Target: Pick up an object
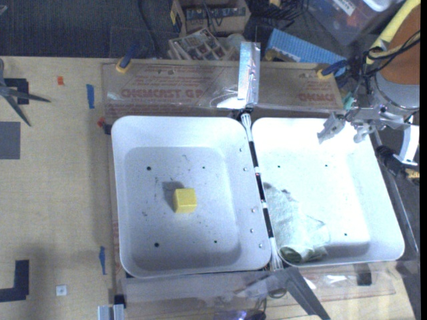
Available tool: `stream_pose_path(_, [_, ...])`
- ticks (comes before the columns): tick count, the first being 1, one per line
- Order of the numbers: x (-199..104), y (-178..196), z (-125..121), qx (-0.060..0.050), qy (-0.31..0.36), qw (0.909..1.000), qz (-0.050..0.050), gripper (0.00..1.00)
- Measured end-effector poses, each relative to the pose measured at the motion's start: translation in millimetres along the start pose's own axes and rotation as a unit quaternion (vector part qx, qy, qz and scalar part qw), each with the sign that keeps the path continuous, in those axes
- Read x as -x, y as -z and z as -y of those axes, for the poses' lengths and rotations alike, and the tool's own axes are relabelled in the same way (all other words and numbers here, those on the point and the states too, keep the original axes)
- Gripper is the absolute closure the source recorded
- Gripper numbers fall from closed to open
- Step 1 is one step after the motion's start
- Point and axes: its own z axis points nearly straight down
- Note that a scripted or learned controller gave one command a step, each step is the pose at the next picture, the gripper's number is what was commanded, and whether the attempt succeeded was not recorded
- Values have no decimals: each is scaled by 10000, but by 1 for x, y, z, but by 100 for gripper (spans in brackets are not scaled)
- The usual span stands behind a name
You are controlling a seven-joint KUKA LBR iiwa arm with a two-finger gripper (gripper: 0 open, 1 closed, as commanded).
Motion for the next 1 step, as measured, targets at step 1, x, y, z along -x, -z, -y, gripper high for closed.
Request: stream_pose_path(1, [0,11,-1,20,5,10000,8,100])
